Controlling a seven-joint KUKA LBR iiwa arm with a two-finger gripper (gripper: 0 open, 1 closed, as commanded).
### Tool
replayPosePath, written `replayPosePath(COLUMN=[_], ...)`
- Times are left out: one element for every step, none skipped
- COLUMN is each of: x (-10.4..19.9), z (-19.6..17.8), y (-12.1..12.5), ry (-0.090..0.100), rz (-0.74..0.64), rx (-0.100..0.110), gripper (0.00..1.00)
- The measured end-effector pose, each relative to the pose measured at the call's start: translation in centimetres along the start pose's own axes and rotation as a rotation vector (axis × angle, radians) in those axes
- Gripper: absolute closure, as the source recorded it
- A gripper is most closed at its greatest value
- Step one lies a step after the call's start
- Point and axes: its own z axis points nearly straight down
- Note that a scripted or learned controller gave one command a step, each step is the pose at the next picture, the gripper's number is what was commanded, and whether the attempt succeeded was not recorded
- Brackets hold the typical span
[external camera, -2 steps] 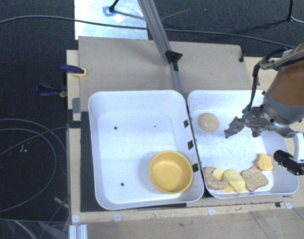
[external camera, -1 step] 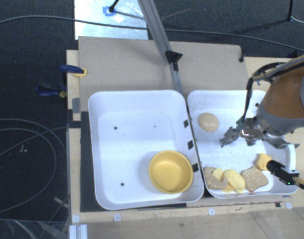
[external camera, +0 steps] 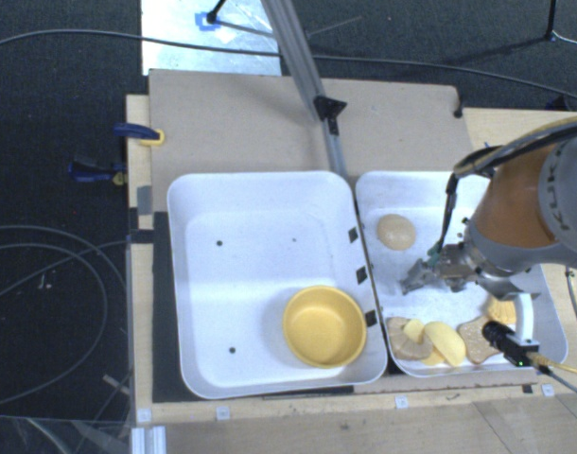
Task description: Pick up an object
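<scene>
Just one yellow bowl (external camera: pixel 324 325) — two bins (external camera: pixel 260 197)

grey arm reaches in from the right, pincer (external camera: pixel 419 278) hanging low.

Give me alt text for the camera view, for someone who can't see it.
A grey and orange robot arm's hand hovers inside the right white bin, between a tan round piece and a cluster of yellow and tan food items. The left bin holds a yellow bowl.
</scene>
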Motion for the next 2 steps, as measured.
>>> replayPosePath(x=[-0.1,0.2], z=[-1.4,-7.3], y=[0.2,1.3], ry=[-0.001,-0.002], rz=[0.001,-0.005], rx=[-0.007,-0.013], gripper=[1.00,1.00])
